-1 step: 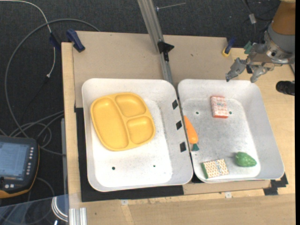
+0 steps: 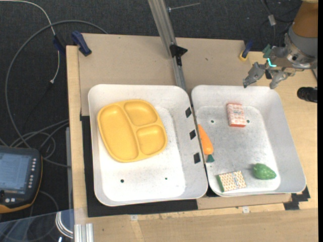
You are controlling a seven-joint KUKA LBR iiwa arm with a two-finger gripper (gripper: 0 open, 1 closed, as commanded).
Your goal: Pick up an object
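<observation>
Yellow tray (image 2: 132,131), orange carrot (image 2: 205,141), green lump (image 2: 264,172), pink box (image 2: 236,115), white bins (image 2: 151,185)

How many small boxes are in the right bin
2. One pink box lies near the far end of the right bin, closest to the hand. The patterned box sits at the near edge, left of the green object. None seem hidden.

The grey metal arm (image 2: 303,44) has an orange band above the wrist; its grey two-finger pincer (image 2: 262,79) has a small turquoise light.
</observation>
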